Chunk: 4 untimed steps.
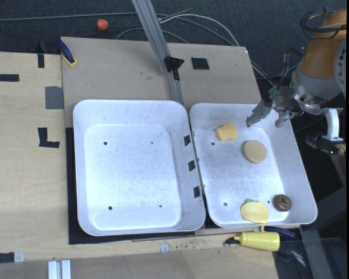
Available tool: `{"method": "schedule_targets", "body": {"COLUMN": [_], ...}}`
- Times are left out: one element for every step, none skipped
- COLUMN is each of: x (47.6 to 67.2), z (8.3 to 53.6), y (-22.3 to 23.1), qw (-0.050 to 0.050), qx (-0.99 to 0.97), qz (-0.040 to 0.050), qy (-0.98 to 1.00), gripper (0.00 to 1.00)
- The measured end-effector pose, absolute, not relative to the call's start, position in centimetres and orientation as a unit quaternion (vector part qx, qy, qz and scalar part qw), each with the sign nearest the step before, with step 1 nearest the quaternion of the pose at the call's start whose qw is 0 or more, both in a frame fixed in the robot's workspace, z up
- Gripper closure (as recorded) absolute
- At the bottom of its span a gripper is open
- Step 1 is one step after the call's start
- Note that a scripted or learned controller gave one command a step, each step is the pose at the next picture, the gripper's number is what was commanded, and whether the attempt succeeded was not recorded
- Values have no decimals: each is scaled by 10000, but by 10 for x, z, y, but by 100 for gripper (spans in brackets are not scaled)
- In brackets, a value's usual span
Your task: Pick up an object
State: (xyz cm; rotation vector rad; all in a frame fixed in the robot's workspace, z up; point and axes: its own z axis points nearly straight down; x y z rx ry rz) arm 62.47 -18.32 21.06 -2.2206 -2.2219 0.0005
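The right bin (221,179) holds several small objects. A yellow chunk (226,133) lies near its far side, and a tan round disc (255,151) sits just right of it. At the near edge rest a yellow rounded piece (255,211) and a small brown ring-shaped piece (281,202). My gripper (269,115) hangs over the bin's far right corner, open, with its two dark fingers (255,115) spread and nothing between them. It stands above and a little beyond the tan disc.
The left bin (131,167) sits beside the right one. A grey metal pole (157,36) slants across the back. A yellow-handled tool (259,240) lies on the bench in front of the right bin. Cables (203,25) trail behind.
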Motion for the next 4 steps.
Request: {"method": "schedule_targets", "body": {"x": [625,575,542,514], "z": [220,236,270,352], "y": [-183,-142,-61,21], "qw": [3,6,-2,-14], "qx": [-7066,-7065,-7046,-7050], "qz": [1,1,-14,-26], "qy": [-7076,-7077,-7096,-7092], "gripper": [100,100,100,100]}}
